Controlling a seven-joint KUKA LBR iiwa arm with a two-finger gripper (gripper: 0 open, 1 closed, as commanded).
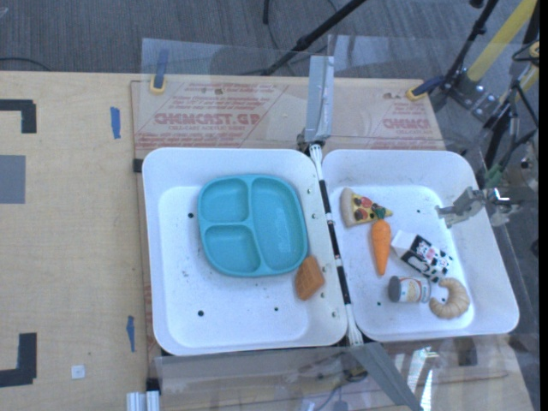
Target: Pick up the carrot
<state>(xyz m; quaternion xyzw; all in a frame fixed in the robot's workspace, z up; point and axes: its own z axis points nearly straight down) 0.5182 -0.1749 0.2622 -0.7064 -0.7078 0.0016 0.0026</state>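
Note:
The carrot (380, 245), orange with a small green top, lies lengthwise near the middle of the right bin (411, 165), its green end pointing toward the far side. My gripper (454, 208) shows as a small grey shape by the right bin's right wall. It is to the right of the carrot and slightly farther back, well apart from it. Nothing is visibly held in it.
A pizza slice (360, 206) lies just beyond the carrot. A black-and-white carton (424, 256), a small jar (407, 290) and a croissant (451, 299) sit to its right and front. The left bin (171, 255) holds a teal divided plate (253, 225) and a brown bread piece (310, 278).

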